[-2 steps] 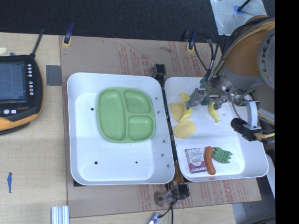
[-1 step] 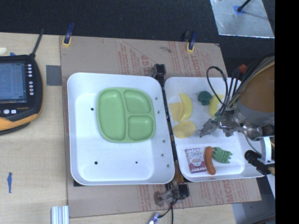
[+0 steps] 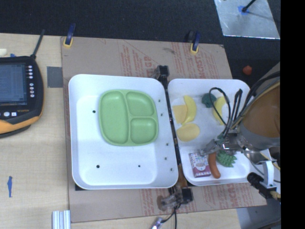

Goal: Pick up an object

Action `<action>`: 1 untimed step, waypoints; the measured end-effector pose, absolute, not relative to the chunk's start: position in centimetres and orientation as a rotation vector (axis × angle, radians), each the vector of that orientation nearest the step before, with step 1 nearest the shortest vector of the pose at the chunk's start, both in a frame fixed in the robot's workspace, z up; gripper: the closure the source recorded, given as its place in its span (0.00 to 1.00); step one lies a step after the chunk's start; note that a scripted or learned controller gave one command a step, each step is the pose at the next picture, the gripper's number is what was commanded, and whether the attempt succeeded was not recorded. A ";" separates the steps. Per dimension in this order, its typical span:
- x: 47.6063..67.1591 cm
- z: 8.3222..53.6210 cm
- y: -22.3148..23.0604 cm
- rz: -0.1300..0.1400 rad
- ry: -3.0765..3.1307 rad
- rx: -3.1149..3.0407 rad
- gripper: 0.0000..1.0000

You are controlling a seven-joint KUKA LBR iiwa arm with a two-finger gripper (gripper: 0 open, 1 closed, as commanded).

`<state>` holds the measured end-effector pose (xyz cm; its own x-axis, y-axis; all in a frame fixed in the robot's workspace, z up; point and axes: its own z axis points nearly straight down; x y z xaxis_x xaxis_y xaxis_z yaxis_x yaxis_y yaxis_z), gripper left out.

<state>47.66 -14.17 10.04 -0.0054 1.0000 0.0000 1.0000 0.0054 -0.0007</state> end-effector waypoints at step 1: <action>47.7 11.1 -14.3 0.003 -2.232 -2.211 1.00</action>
